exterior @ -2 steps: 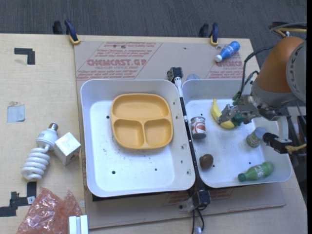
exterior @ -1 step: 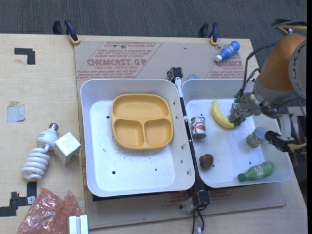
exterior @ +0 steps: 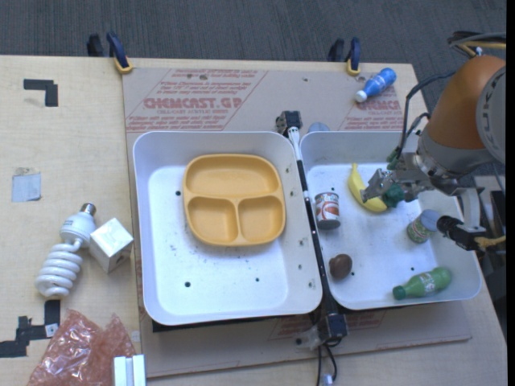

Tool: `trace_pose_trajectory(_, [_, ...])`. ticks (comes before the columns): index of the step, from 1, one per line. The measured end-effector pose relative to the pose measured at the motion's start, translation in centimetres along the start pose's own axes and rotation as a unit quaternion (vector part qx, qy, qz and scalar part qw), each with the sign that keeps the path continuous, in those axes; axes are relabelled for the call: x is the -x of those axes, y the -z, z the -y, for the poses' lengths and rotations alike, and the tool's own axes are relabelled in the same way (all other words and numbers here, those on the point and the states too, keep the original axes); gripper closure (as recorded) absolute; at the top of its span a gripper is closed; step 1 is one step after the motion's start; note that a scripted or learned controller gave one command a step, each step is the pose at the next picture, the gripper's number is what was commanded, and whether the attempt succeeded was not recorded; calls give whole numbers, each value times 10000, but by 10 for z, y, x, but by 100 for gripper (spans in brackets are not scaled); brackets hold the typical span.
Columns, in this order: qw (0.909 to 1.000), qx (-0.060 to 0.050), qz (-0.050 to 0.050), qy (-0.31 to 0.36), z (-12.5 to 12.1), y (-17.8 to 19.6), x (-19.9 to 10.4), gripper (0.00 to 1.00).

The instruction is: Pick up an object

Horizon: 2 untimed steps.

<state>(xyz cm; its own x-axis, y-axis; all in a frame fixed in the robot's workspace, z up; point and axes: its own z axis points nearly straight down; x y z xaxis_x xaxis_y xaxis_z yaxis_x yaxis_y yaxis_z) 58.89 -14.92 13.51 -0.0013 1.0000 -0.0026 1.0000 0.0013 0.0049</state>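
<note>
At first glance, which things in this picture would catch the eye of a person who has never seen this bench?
The yellow divided tray draws the eye first, lying in the left bin. Next comes the arm with its orange band, reaching in from the right, with its gripper low over the right bin beside the banana. Outside the bins, a white spiral light bulb lies on the bench at the left.

Right bin's (exterior: 322, 240) middle lies open, ringed by banana (exterior: 359, 188), can (exterior: 327, 210), bottle (exterior: 422, 283).

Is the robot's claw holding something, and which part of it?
I can't tell. The gripper is right by the banana's lower end, touching or nearly, but no grip shows.
</note>
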Motion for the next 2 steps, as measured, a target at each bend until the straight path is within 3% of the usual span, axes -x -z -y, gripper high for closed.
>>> trace_pose_trajectory(1, [10000, -19, -4, -1, -48, -33, -27, 0])
trace_pose_trajectory(2, [10000, -16, 3, 12, -49, -23, -27, 100])
